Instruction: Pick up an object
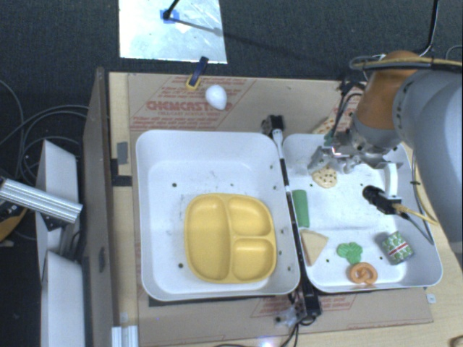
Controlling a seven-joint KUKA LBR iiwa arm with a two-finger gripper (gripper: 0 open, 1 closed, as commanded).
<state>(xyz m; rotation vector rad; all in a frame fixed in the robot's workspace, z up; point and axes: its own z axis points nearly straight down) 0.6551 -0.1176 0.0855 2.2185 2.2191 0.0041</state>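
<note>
Because the gripper (327, 162), its grip impossible to tell, is hovering beside the round speckled cookie (325, 178), it is risking a miss.

Divided plate (230, 237) sitting in left bin (166, 157). Right bin (419, 266) holding cookie (325, 178) at back, stick (300, 207) by left wall, wedge (313, 246), pretzel (362, 272) and can (396, 246) at front.

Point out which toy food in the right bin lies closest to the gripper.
The round cookie, tan with dark spots, lies just below the gripper at the bin's top left. The green stick, wedge, broccoli and pretzel lie farther down.
</note>
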